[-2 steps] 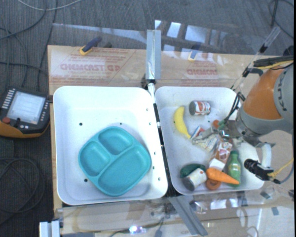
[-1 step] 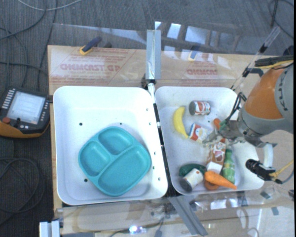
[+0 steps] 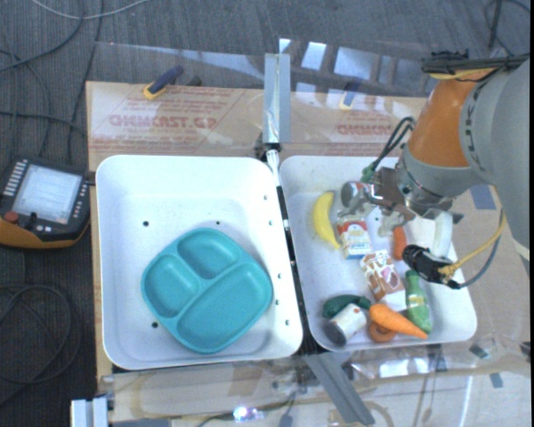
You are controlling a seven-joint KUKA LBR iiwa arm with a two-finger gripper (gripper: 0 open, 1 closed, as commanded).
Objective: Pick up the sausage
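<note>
Camera view. Right bin (image 3: 463, 323): one sausage (image 3: 399, 241), orange-red, partly hidden beneath the wrist, long axis running roughly near-to-far in the bin, just right of the small cartons. One banana (image 3: 324, 217), upright along the left wall. Two small cartons (image 3: 354, 237). One carrot (image 3: 397, 320) pointing right. One green bottle (image 3: 416, 299). One can (image 3: 345, 322). Arm enters from the right, orange band uppermost, wrist bent down over the bin's upper middle. Tool (image 3: 367, 194): whether apart or together, cannot tell. Left bin (image 3: 125, 185): one teal divided tray (image 3: 208, 288).
</note>
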